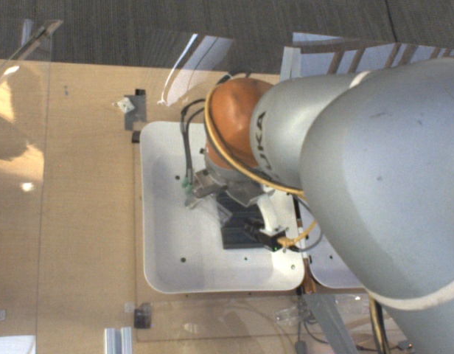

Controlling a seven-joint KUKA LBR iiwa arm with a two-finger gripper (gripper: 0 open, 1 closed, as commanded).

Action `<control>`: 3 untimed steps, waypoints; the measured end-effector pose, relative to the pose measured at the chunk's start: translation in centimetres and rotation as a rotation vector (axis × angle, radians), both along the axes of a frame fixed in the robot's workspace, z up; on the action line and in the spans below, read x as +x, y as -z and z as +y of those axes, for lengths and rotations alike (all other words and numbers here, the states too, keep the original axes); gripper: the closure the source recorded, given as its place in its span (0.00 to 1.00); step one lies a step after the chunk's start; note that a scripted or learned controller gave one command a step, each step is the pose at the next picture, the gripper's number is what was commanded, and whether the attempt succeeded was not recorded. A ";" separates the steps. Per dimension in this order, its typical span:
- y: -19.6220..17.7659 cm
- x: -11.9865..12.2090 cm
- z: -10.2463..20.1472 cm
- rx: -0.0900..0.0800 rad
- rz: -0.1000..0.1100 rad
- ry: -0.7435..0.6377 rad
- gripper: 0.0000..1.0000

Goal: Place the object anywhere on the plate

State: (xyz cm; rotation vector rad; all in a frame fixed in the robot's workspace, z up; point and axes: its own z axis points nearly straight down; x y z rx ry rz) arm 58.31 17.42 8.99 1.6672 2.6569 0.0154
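Note:
My grey arm with its orange band (234,113) reaches in from the right and covers much of the view. The gripper (238,227) is a dark block under the wrist, hanging low over the right half of the left white bin (172,234). A metal bracket and cables (201,183) sit beside it. The arm hides whatever lies beneath it and nearly all of the right bin (332,270).
The bins rest on a wooden bench (72,198). Black clamps stand at the left bin's back-left corner (136,110) and front-left corner (142,316). A clear plastic guard (194,61) rises behind the bin. Cables loop around the wrist.

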 end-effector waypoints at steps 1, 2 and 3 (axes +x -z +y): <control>-0.3 -7.7 3.4 0.000 0.003 0.002 1.00; -2.6 -9.5 1.2 -0.005 0.002 -0.447 1.00; -6.4 -6.1 -0.9 -0.008 -0.001 -0.813 1.00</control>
